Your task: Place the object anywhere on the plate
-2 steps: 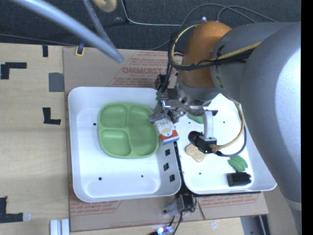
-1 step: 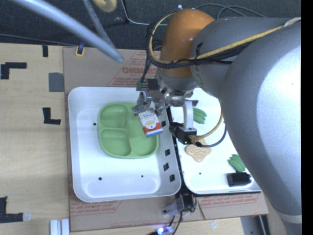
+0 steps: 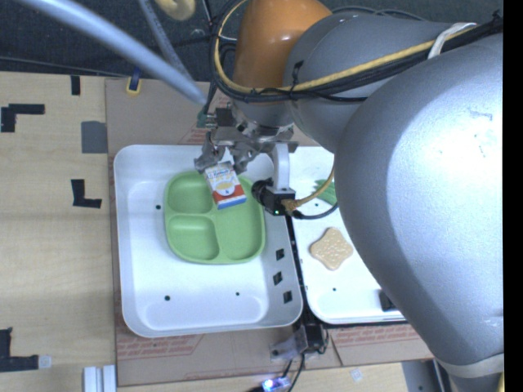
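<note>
starting at the jaws, we find the gripper point(image 3: 221, 160) poised over the upper edge of the green plate point(image 3: 214, 220), with its two dark fingers point(image 3: 206, 155) reaching down on either side of the top of a small carton point(image 3: 225, 187). we judge the jaws to be closed to about the width of the carton's top, and the carton appears to sit between them, though the view from above does not let us confirm firm contact on both sides. the carton is white with a printed label and a red and blue band at its lower end; it stands tilted over the plate's upper right compartment, its lower end near or touching the plate surface. the plate is a divided one with three compartments, and it lies in the left white bin point(image 3: 139, 243), toward that bin's upper right part. above the gripper we note the wrist with its orange band point(image 3: 274, 31) and looped yellow and black cables point(image 3: 327, 76), and the large grey arm point(image 3: 425, 186) covers much of the right white bin point(image 3: 343, 305). in the visible part of that right bin we record a tan cracker-shaped object point(image 3: 331, 249), lying flat and well apart from the plate.
</note>
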